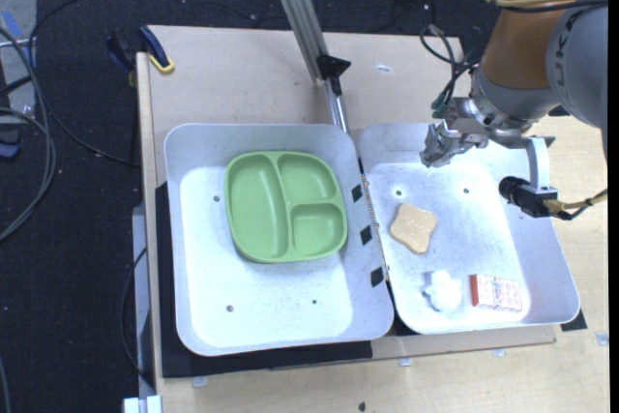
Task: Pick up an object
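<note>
While the gripper [443, 150] hovers over the far edge of the right bin [542, 256], I can't tell how it's set or whether it holds anything. My 3 candidates lie loose nearer: a toast piece [413, 227], a white lump [444, 290] and a red packet [496, 292]. The green tray [286, 206] fills the left bin [193, 237]. My arm [542, 24] bends in from the right, wrist pointing down.

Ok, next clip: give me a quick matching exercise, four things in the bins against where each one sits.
Things:
1. green divided plate
2. tan toast-like piece
3. small white lump
4. red and white packet

Places:
A. right bin, near edge, rightmost
B. left bin
C. right bin, middle, nearest the divide
D. right bin, near edge, just left of the packet

Pairs: 1-B, 2-C, 3-D, 4-A
</note>
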`<state>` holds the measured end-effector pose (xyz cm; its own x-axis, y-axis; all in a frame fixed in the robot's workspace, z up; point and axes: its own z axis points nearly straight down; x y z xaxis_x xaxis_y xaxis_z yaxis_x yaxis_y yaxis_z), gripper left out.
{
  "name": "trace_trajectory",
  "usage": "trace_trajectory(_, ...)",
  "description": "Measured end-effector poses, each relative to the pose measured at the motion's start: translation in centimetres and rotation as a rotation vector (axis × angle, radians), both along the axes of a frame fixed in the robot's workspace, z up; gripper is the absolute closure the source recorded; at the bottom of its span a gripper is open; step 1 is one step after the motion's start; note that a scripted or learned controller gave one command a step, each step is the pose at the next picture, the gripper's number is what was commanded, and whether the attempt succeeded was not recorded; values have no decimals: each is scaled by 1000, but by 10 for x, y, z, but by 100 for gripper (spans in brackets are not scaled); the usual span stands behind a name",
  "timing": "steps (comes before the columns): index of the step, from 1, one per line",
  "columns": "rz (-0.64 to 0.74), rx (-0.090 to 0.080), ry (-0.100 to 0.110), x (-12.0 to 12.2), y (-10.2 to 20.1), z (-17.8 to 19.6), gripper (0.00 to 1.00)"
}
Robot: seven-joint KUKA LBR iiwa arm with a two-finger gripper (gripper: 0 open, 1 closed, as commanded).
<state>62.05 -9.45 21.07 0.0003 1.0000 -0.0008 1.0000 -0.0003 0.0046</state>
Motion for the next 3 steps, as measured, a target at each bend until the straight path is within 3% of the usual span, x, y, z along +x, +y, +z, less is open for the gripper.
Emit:
trace_trajectory(1, 2, 1, 3, 1, 0, 4, 100)
trace_trajectory(3, 6, 1, 8, -22, 106, 8, 100)
